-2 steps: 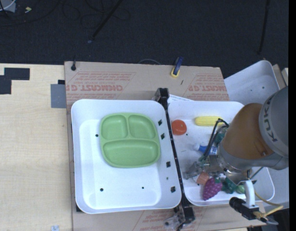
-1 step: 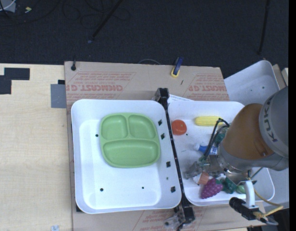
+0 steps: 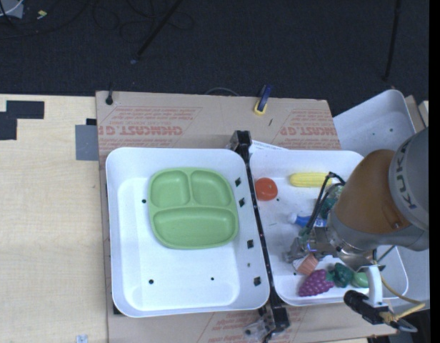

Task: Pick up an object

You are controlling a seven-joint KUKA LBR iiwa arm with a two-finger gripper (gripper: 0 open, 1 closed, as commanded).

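Hand (image 3: 303, 252), grip state impossible to tell, hovers low by the purple grapes (image 3: 315, 283), whose long axis runs diagonally.

One fixed camera above the bench, looking down at a slant.

It sits high enough to take in both white bins whole: the left bin (image 3: 127, 263) with the green divided plate (image 3: 193, 208) lies well to the left of the gripper (image 3: 306, 252), which is low in the right bin (image 3: 277, 170). The arm (image 3: 373, 195) enters from the frame's right. Beyond the gripper, toward the top edge, the view reaches cardboard sheeting (image 3: 206, 123) and dark floor (image 3: 206, 34).
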